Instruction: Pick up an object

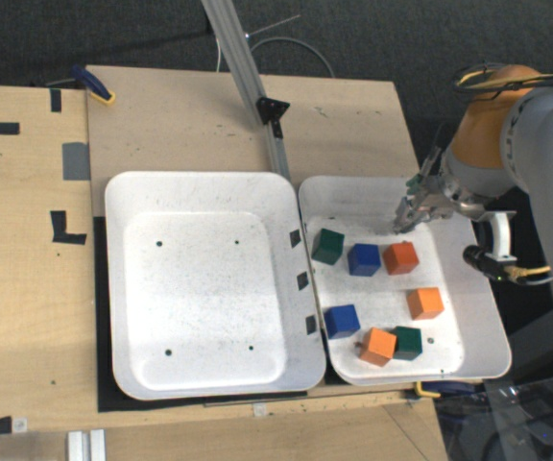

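The right bin (353,195) holds several small cubes. A green cube (327,246), a blue cube (364,259) and an orange cube (401,256) sit in a row across its middle. Another orange cube (425,303) lies nearer the right wall. Near the front are a blue cube (342,320), an orange cube (379,345) and a dark green cube (408,341). My gripper (410,217) hangs over the bin's back right part, just above and behind the row's orange cube. Nothing shows between its tips.
The left bin (200,286) stands beside the right one, their walls touching. A slanted metal pole (243,60) runs from the top of the view down to the bins' shared back corner. The grey arm with its orange band (488,128) reaches in from the right.
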